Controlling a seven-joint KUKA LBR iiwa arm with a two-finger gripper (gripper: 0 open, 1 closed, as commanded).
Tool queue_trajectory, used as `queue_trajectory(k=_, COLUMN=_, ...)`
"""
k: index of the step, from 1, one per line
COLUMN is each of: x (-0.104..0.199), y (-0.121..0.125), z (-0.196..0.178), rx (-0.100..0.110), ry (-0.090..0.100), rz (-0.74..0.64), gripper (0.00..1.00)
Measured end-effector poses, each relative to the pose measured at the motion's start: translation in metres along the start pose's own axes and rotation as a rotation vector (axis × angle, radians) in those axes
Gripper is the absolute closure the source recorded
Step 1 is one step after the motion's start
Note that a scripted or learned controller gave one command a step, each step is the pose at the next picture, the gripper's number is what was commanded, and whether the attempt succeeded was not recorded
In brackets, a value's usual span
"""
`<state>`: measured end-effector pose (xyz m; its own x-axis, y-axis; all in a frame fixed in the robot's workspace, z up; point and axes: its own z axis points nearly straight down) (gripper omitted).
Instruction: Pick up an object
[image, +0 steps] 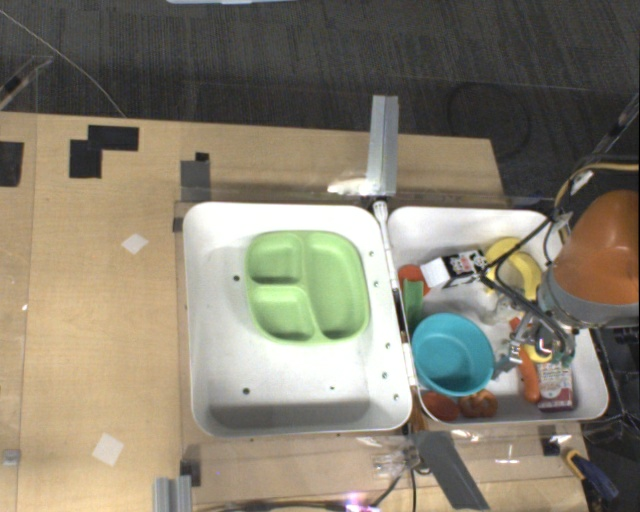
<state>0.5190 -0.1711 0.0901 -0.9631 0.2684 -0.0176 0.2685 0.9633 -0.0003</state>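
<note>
Several objects crowd the right shallow white bin (590, 405): nearest, a round teal plastic bowl (453, 353) beside an orange-and-maroon carton (553, 384), farther back a yellow banana (518, 264). The grey, orange-banded arm (600, 262) reaches over the right side, its jaws (530, 345) low above the carton; their spread I cannot tell.

Light wooden counter (90, 330), seen from above at a slant. Two shallow white bins side by side on it: left bin (215, 300) and, touching along its right wall, right bin (420, 235). Grey metal post (383, 145) just behind the left bin's far right corner. Black marks (100, 147) well left of and behind the left bin. Small pale squares (134, 243) left of the left bin, one nearer the front (106, 449).
</note>
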Motion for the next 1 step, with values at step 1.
queue_trajectory(k=1, x=0.0188, y=-0.0022, z=-0.0008, rx=0.008, ry=-0.004, rz=0.064, gripper=0.00)
